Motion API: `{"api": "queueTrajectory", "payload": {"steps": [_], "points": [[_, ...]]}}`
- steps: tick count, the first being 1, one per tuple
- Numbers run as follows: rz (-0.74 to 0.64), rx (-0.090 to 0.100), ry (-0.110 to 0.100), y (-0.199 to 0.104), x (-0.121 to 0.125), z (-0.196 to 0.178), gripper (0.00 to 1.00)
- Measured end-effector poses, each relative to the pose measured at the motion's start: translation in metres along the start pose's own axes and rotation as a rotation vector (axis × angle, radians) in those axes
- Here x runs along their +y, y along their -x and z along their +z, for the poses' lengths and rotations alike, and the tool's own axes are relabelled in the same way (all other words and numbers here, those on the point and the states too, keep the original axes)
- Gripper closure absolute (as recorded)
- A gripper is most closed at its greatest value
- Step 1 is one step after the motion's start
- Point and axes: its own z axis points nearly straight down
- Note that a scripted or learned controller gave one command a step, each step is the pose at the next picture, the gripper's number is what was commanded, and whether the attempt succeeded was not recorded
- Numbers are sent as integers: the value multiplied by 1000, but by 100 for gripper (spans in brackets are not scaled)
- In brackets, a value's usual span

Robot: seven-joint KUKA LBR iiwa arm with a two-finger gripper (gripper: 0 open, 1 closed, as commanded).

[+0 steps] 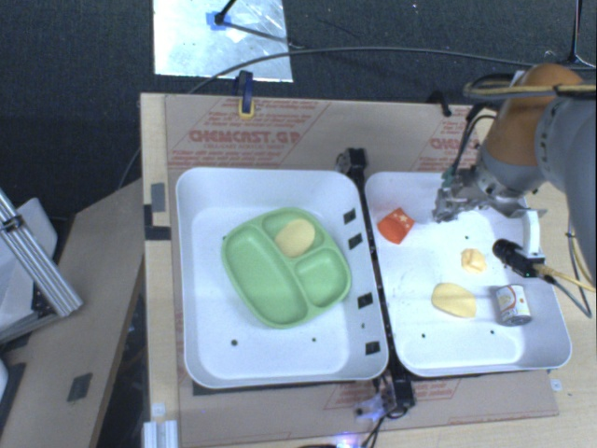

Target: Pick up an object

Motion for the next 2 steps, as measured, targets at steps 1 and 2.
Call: {"api": "queueTrajectory", "payload": {"steps": [1,2], "points": [[-1,-2,-14,2,13,-56,100],[-1,-2,-15,8,16,-103,100]]}}
